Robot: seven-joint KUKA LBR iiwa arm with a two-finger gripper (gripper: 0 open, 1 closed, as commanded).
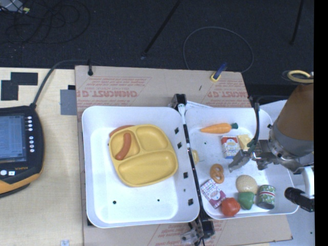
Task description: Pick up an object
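Two white bins [97,188] sat on cardboard [133,88] over dark carpet [102,24], and my gripper [240,161] hung open, empty, above the right bin beside the pretzel [217,172].

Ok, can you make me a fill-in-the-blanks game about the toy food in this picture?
1. The hot dog lies on the yellow ____.
2. The carrot lies in the ____ bin as the camera sees it.
3. The tomato is the colour ____.
4. The pretzel lies in the same bin as the ____, not the hot dog.

Missing words: plate; right; red; carrot
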